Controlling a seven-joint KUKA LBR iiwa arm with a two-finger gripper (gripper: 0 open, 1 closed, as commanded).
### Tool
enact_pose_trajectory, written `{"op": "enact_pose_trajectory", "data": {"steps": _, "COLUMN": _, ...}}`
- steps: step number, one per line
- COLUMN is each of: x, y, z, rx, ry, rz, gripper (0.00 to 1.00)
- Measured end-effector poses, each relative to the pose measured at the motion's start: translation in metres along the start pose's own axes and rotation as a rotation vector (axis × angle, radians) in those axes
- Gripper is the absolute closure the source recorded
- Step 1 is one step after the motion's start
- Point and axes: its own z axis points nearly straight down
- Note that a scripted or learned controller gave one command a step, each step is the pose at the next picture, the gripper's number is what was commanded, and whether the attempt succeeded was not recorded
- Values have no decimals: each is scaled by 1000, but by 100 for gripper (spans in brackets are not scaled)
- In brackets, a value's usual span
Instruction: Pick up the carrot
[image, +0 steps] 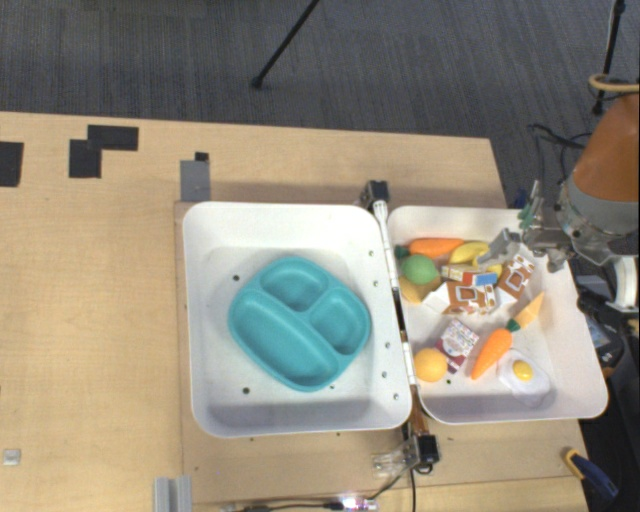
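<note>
**Two bins, one crowded, and the claw at the far rim**

From above, the worktop (90, 300) carries two white bins side by side. The left bin (210, 250) holds a single thing: one teal divided plate (300, 322) with three compartments, sitting in the middle with bare white floor all round it.

The right bin (580, 400) is the busy one. I count two orange carrot-shaped pieces. The carrot (490, 352) with a green top lies tilted in the near half, its tip pointing toward the near-left; beside it are a yellow lemon (431, 365) on the left and one fried egg (521, 372) on the right. The other orange piece (436, 246) lies flat along the far side. There is also one green lime (420, 270), a yellow banana (468, 253), an orange wedge (529, 309) near the right wall, and about three small printed cartons (472, 295) jumbled in the centre. The near-right corner has a little free floor.

The claw (525, 240) hangs over the far right part of this bin, above the cartons and well apart from the green-topped carrot. Whether its fingers are apart or together, I cannot tell.
</note>
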Motion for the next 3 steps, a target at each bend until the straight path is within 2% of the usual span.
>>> {"op": "enact_pose_trajectory", "data": {"steps": 1, "x": -11, "y": -49, "z": 83, "rx": -1, "ry": 0, "rz": -14, "gripper": 0}}
{"op": "enact_pose_trajectory", "data": {"steps": 2, "x": 31, "y": -91, "z": 96, "rx": -22, "ry": -9, "rz": -105, "gripper": 0}}
{"op": "enact_pose_trajectory", "data": {"steps": 3, "x": 33, "y": -90, "z": 88, "rx": -21, "ry": -6, "rz": -108, "gripper": 100}}
